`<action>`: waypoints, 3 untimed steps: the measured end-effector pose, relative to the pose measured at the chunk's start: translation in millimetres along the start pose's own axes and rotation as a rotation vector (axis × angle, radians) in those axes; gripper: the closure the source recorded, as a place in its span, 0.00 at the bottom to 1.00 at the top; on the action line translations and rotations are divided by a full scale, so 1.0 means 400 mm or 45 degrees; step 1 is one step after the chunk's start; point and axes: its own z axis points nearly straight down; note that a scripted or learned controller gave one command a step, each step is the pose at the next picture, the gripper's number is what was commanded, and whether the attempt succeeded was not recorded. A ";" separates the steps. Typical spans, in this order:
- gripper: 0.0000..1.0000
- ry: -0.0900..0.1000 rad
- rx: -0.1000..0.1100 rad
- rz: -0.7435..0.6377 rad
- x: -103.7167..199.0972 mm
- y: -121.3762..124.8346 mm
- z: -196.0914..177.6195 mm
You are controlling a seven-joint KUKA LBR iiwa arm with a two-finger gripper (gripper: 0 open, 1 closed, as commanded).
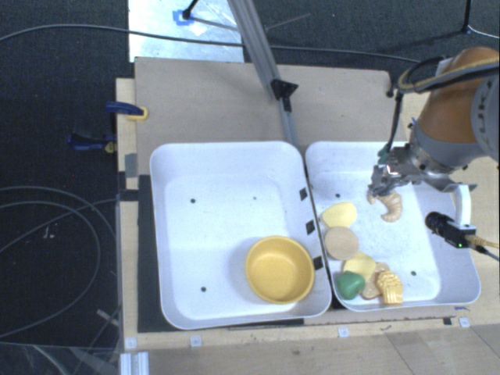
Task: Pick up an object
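My gripper (383, 183) hangs over the upper part of the right bin (441, 276), below the arm's orange band. A small tan curved piece (391, 205) sits right at its lower edge, touching or nearly touching it; whether it is held is unclear. Lower in the same bin lie a pale yellow lump (339, 214), a tan round disc (341, 243), a yellow piece (360, 266), a green piece (349, 284) and a ridged orange-yellow piece (390, 286). A yellow bowl (280, 268) stands upright in the left bin (226, 151).
A grey pole (262, 49) slants down to the wall between the two bins. A black fitting with a green light (449, 230) juts over the right bin's right side. Blue and yellow clamps (109, 127) grip the bench's left edge.
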 end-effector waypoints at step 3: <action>1.00 0.004 0.004 -0.008 0.282 0.010 -0.092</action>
